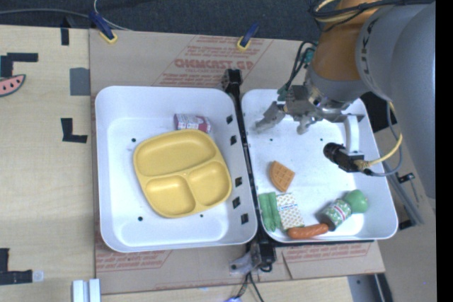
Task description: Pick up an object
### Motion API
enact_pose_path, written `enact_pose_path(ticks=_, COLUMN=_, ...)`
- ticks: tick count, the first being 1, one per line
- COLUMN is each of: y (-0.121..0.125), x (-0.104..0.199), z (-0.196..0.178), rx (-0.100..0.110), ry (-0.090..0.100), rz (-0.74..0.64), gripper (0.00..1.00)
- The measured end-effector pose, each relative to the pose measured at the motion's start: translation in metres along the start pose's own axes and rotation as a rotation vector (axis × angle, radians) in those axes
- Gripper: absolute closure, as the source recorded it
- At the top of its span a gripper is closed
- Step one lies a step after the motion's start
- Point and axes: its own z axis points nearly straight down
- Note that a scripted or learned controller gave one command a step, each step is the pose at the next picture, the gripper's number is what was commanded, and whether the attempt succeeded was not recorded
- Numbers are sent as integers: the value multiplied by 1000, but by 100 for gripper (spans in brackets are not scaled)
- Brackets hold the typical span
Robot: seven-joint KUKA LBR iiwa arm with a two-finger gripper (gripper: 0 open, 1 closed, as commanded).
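My gripper [286, 122] hangs over the far part of the right bin [368, 219], its two grey fingers spread apart with nothing between them. Below it on the bin floor lies an orange waffle-like piece [281, 175]. Along the near edge lie a green block [268, 211], a white patterned packet [289, 210], an orange-red carrot-like stick [307, 230] and a green-capped bottle [344, 208] on its side. The left bin [113, 152] holds a yellow divided plate [182, 172], with a small red and white can [192, 124] behind it.
The grey arm with its orange band [347, 46] fills the right side above the right bin. A black cable fitting [343, 156] hangs over the bin's right part. A black divider clamp [233, 85] sits between the bins. Cardboard lies under both bins.
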Motion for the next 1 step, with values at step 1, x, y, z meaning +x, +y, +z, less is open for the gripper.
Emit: enact_pose_path(ticks=1, y=-100, x=-42, z=73, rx=3, ry=1, rz=3, gripper=0)
